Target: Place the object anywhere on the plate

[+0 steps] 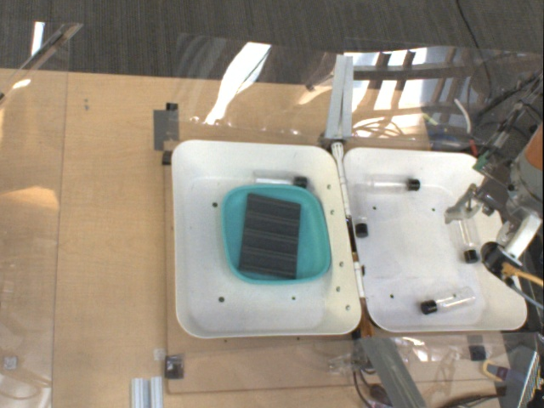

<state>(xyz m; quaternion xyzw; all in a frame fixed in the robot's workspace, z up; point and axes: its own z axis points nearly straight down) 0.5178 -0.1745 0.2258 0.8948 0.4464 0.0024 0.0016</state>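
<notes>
Teal plastic marks the goal: a squarish teal plate (pixel 276 233) sits in the left white bin (pixel 195 296), and a dark ribbed rectangular block (pixel 272 235) already lies flat on it, well inside the rim. The block's long axis runs nearly up and down the camera view, tilted slightly, so it sits across the plate's middle with teal showing on every side.

If that block is the object meant, the placing looks done, as far as 1 view can tell.

At the far right edge of the right white bin (pixel 399 308) is the gripper (pixel 472 202), at the end of the grey arm (pixel 518 228). I cannot tell how it is set; nothing is seen in it. From there the plate lies to the view's left, across the divider between the 2 bins, and well apart from the gripper.

3 small clear tubes with black caps lie in the right bin: 1 near the top (pixel 393 182), 1 near the bottom (pixel 445 303), and a shorter piece by the right wall (pixel 470 254). Another such tube (pixel 279 179) lies in the left bin, just above the plate.
</notes>
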